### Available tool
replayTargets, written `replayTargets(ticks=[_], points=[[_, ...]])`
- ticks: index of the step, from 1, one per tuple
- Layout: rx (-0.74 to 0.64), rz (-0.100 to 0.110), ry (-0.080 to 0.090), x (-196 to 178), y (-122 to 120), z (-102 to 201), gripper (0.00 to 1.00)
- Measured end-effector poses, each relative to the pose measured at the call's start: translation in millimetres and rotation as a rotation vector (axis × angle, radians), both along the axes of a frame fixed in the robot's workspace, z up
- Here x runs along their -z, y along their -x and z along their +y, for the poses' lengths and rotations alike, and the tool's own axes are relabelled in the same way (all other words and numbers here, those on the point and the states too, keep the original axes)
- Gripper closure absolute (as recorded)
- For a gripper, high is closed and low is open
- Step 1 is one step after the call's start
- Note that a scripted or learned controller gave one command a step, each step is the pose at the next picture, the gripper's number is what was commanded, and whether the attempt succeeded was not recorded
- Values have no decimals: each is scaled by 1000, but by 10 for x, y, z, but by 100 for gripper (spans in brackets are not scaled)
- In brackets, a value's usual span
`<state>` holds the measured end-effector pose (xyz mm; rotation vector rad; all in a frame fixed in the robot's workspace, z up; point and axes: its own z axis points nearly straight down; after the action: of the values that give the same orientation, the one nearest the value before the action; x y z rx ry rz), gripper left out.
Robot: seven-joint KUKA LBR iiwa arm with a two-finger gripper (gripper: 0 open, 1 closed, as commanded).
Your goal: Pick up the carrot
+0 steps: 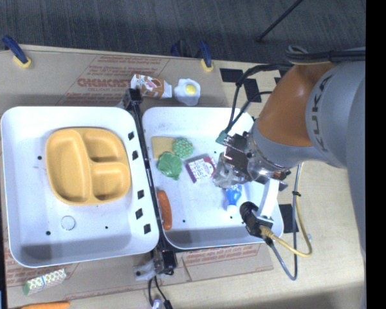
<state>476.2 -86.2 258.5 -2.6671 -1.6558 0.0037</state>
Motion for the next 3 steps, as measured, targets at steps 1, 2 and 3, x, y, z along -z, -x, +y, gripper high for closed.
replayTargets(ticks=[1, 2, 3], points=[[-204, -1, -1, -288, -5, 725, 100], [-326, 4, -1, 510, 9, 1422, 100], [-721, 3, -3, 673, -18, 1520, 100]])
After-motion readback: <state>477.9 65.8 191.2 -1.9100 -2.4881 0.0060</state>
